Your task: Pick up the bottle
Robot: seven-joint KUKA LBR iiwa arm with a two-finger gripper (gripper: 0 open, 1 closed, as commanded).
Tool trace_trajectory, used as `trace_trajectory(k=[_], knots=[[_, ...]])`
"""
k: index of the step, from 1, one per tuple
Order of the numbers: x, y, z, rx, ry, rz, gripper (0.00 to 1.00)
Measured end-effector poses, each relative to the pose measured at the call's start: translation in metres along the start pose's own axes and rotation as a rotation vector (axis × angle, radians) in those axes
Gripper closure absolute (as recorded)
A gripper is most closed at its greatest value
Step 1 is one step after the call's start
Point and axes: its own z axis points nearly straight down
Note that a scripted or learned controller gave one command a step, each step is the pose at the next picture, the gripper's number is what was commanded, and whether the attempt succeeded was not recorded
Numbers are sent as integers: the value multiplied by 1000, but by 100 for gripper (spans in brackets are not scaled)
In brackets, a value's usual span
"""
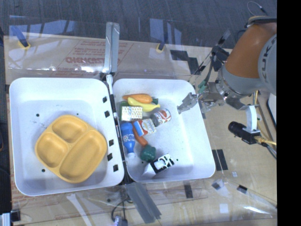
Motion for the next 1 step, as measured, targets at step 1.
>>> trace_trajectory(k=[1], knots=[[90,-34,103,1,0,91,0]])
